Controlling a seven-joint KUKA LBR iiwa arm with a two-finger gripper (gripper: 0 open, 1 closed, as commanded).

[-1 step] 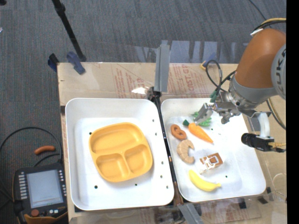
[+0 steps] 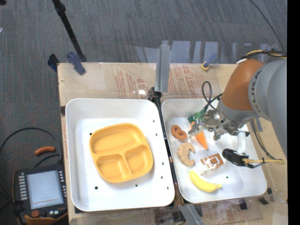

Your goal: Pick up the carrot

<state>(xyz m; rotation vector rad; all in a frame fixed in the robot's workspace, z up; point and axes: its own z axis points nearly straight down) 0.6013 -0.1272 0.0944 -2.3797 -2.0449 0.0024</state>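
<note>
The claw (image 2: pixel 202 127) hangs low in the right bin (image 2: pixel 257 182); whether it is spread or pinched cannot be told. The carrot (image 2: pixel 201 140) lies just under it, the pretzel (image 2: pixel 178 132) to its left.

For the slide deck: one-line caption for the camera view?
Gripper poised at the carrot in the right bin, among toy foods; yellow divided plate in the left bin.
</note>
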